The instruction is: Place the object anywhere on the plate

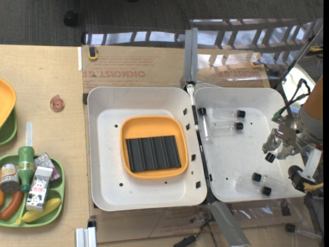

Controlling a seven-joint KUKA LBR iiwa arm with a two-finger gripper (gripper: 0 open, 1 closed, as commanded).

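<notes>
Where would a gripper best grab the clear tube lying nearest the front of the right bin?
Probably mid-body on the clear tube, coming straight down with fingers across its width. It lies flat, its black cap at one end, and the bin floor around it looks open.

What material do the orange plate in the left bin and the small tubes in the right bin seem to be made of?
The orange plate looks like matte moulded plastic: even colour, soft rounded rim, ribbed dark insert. The tubes look like clear plastic or glass with black caps; the white bin shows through them, and the view cannot settle which.
</notes>
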